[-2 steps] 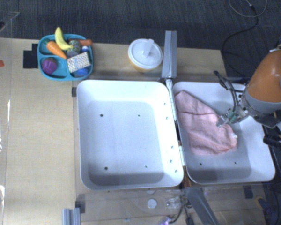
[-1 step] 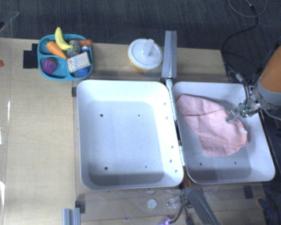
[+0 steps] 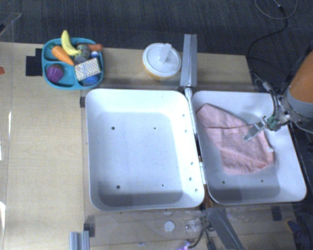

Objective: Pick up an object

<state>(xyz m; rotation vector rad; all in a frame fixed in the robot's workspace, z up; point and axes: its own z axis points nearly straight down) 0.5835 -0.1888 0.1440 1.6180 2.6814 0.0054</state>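
A pink cloth [image 3: 233, 142] lies crumpled flat in the right white bin [image 3: 289, 186], covering most of its floor from the upper left to the middle. My gripper [image 3: 254, 130] reaches in from the right and hangs over the cloth's upper right part, pointing down and to the left. Its tip is close to the cloth or touching it; I cannot tell which. The grey arm with its orange band [image 3: 309, 74] stands over the bin's right edge.
The left white bin [image 3: 138, 145] sits beside the right one, with a metal divider bar [image 3: 188, 61] behind their joint. At the back stand a blue tray of toy food [image 3: 72, 62] and a yellow lidded cup [image 3: 161, 60]. Cables [image 3: 274, 7] lie at the back right.
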